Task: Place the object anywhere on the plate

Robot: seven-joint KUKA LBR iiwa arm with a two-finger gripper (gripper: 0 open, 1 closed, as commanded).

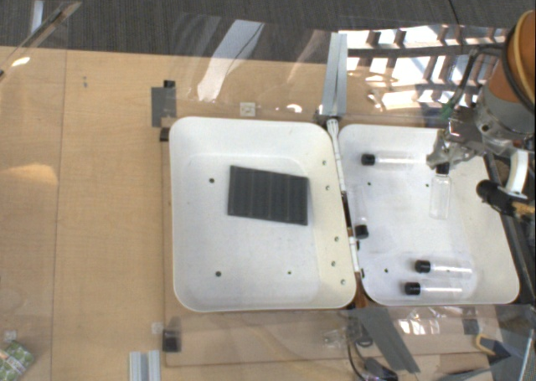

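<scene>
The wooden bench [84,203] carries 2 shallow white bins side by side: the left bin [251,287] holds a dark ribbed rectangular plate [268,195] near its middle, and the right bin [394,220] holds clear tubes with black caps. The grey arm [515,86] comes in from the right, and its gripper [441,168] hangs over the upper part of the right bin with a clear tube [440,195] hanging upright from its tip, the black cap between the fingers. 3 more tubes lie flat in the right bin, one [387,158] at the top left and 2 [442,268] [431,288] near the bottom edge.
</scene>
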